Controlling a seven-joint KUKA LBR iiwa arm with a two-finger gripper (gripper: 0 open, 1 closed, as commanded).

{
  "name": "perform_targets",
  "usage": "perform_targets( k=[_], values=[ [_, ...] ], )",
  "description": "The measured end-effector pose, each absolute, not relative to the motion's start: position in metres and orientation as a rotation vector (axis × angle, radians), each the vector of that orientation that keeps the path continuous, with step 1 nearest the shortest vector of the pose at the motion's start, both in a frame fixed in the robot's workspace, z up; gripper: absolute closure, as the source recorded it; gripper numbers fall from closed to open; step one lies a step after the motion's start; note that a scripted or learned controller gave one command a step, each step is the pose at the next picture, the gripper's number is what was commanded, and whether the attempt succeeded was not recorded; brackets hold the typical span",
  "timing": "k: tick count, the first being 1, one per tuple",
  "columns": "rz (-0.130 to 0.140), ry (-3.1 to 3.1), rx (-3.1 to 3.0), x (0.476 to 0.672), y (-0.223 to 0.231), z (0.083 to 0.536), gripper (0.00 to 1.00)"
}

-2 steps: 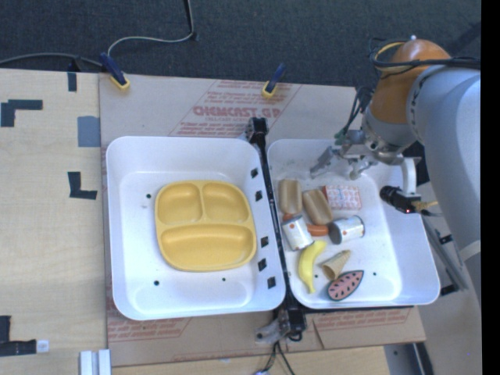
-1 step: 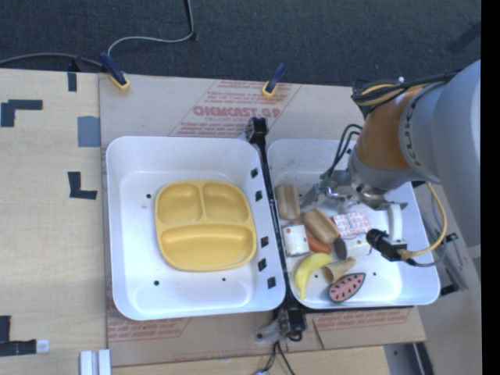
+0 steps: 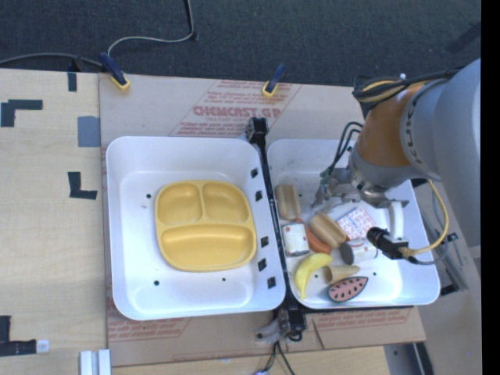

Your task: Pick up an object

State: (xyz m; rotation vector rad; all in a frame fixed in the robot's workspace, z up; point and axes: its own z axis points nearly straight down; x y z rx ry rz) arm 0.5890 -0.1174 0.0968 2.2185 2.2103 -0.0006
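The watermelon slice (image 3: 347, 289) lies at the right bin's (image 3: 422, 291) near edge beside the banana (image 3: 309, 273); both look light, rigid, graspable across the middle. Whether the hand (image 3: 337, 190) is open cannot be told.

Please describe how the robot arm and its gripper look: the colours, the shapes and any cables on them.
The arm is thick, rounded and grey, with an orange band above the wrist. A yellow cable loops beside it, and thin dark cables run near the wrist. The gripper looks metallic grey; its details are too small to tell.
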Motion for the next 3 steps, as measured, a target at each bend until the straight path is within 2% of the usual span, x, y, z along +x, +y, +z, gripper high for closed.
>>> perform_targets(
  k=[1, 2, 3],
  values=[
    [-0.006, 2.205, 2.218, 0.589, -0.12, 0.097, 0.0],
    [0.002, 2.217, 2.217, 0.548, -0.12, 0.087, 0.0],
    [0.003, 2.217, 2.217, 0.549, -0.12, 0.096, 1.0]
  ],
)
